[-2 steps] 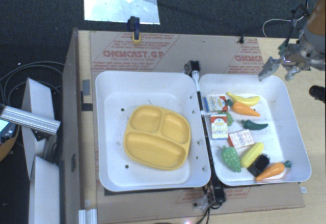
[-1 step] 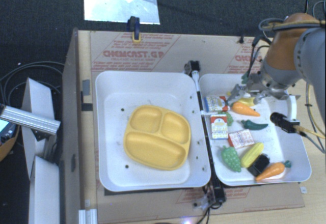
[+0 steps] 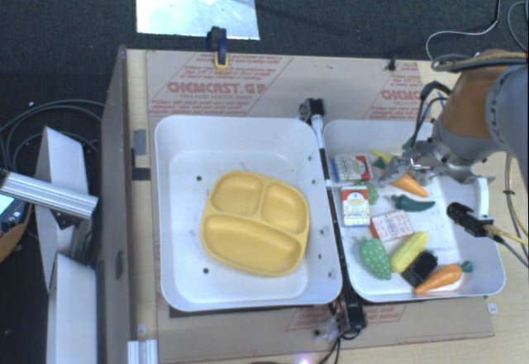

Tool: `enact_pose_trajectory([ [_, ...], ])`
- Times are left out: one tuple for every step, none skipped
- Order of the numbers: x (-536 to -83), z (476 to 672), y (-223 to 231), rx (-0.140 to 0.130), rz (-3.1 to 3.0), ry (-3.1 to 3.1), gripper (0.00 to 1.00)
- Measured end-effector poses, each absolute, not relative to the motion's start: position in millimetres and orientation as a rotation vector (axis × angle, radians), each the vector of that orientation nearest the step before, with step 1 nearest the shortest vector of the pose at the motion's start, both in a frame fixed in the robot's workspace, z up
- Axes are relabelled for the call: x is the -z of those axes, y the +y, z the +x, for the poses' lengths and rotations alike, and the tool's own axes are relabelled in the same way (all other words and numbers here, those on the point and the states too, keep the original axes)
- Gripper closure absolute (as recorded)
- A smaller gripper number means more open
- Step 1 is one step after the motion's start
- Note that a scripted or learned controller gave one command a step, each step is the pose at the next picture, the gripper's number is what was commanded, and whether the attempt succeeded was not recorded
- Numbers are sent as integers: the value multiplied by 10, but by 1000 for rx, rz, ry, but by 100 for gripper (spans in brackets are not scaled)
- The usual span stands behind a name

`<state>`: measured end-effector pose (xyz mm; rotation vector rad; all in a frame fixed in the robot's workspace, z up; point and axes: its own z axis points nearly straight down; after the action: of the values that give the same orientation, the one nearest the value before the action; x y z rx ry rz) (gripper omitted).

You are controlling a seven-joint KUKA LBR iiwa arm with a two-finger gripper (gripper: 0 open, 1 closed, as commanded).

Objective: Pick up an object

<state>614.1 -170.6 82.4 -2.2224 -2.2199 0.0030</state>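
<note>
Objects for picking lie in the right bin point(image 3: 494, 271), the one nearer the arm point(image 3: 488, 110). At its far side a carrot point(image 3: 410, 185) lies just beside the tool point(image 3: 411, 162), which sits low over the bin's upper middle; whether the tool is released or clenched cannot be told, since the wrist and cables hide its tips, and nothing can be seen gripped in it. A dark green pepper point(image 3: 412, 204) lies just below that carrot. Toward the dividing wall are two small cartons: one point(image 3: 351, 167) at the top and one point(image 3: 355, 206) with red print beneath it. A third flat packet point(image 3: 392, 225) lies near the bin's middle. Closer to the front edge sit a bunch of green grapes point(image 3: 374, 258), a corn cob point(image 3: 408, 251), a black block point(image 3: 420, 268) touching the cob's lower end, and a second carrot point(image 3: 440, 277) against the front rim. A small yellow-green piece point(image 3: 382, 158) lies by the tool, too small to name.

The left bin point(image 3: 178, 155) holds a yellow divided plate point(image 3: 256, 222), lying flat near its centre, with two small sections above and one long section below. Both bins rest on a cardboard sheet point(image 3: 248, 81) on the worktop point(image 3: 113, 189).
</note>
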Motion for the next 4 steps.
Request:
enact_pose_trajectory([
  [-849, 6588, -1059, -4, -2210, -2226, 0],
  [-1051, 6673, -871, -8, -2213, -2222, 0],
  [-1048, 6673, -1049, -6, -2221, -2218, 0],
  [-1142, 6653, -1053, -18, -2211, -2213, 100],
])
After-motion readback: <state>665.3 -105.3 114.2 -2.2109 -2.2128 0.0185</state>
